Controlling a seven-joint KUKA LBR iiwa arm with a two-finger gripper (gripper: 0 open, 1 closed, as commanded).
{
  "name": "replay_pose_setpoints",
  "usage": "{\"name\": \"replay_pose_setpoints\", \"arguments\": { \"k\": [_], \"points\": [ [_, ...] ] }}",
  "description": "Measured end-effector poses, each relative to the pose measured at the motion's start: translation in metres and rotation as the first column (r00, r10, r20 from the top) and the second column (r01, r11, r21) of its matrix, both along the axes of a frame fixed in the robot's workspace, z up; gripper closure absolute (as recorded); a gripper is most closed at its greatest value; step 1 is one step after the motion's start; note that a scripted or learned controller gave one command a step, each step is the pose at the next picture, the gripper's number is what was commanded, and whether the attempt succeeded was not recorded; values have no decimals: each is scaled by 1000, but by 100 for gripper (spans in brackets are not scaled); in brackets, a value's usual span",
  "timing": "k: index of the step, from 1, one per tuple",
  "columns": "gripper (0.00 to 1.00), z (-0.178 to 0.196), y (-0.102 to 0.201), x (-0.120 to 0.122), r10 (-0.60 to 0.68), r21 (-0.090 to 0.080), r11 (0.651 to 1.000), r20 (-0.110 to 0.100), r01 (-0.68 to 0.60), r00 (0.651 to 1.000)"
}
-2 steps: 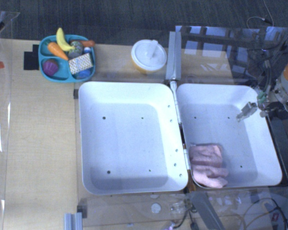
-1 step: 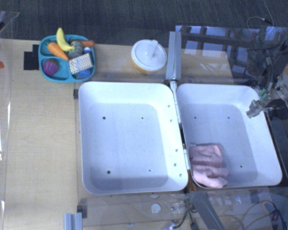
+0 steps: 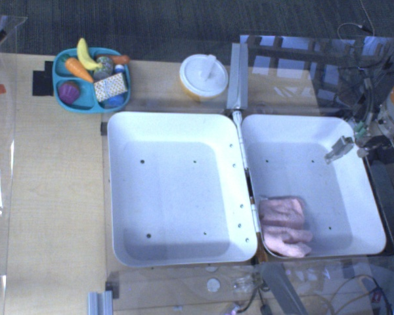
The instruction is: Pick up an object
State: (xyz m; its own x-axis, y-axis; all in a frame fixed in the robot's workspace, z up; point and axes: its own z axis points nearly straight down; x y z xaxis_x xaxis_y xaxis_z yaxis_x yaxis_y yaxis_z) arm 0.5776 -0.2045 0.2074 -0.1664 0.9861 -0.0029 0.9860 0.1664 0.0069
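A pink cloth (image 3: 285, 226) is bunched against the right bin's (image 3: 354, 241) near-left wall, well apart from the gripper (image 3: 339, 148), whose jaw state cannot be told; a wall-crowded grasp could slip.

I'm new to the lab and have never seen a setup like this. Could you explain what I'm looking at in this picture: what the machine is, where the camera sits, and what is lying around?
The picture comes from one fixed camera above a bench, looking down at a slant. Two shallow white bins sit side by side: the left bin and the right bin. A robot arm reaches in from the right edge; its gripper hangs over the upper right part of the right bin, with nothing visibly held. Its job is to pick up an object. The only candidate in the bins is a crumpled pink cloth, lying in the right bin's lower left corner. Behind the bins, on the wooden bench, stand a blue tray of toy food and a white lidded container.
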Motion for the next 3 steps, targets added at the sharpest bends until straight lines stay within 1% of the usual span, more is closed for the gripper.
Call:
{"name": "replay_pose_setpoints", "arguments": {
  "k": [1, 2, 3],
  "points": [
    [0, -63, 6, 26, -146, 2, 989, -6, 146, 989],
    [0, -118, 47, -32, -277, 3, 961, 6, 277, 961],
    [0, -117, 113, -38, -201, 4, 980, 9, 201, 979]
  ]
}}
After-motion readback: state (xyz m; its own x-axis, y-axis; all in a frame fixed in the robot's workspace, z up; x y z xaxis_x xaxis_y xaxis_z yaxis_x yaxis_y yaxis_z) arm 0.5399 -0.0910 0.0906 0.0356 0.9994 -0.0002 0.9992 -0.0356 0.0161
